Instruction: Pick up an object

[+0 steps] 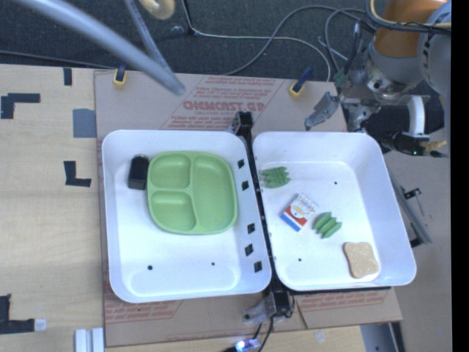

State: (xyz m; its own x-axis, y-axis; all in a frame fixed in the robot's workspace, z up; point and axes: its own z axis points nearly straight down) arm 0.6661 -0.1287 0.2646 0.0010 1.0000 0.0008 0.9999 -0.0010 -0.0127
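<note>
The right bin [381, 196] holds a green leafy piece [275, 176], a small red, white and blue carton [299, 212], a green pod [327, 224] and a tan slice of bread [360, 259]. In the left bin [121, 270] lie a green divided plate [193, 193] and a small black block [138, 172] at the plate's left edge. My gripper [339, 120] hangs above the far rim of the right bin, beyond all the objects. It is open, its fingers [320, 114] spread with nothing between them.
A black divider with clips [253, 218] runs between the two bins. Cables [293, 28] trail over the dark surface behind the bench. A grey pole [95, 31] slants across the upper left. Yellow clamps [119, 75] hold the cardboard sheet.
</note>
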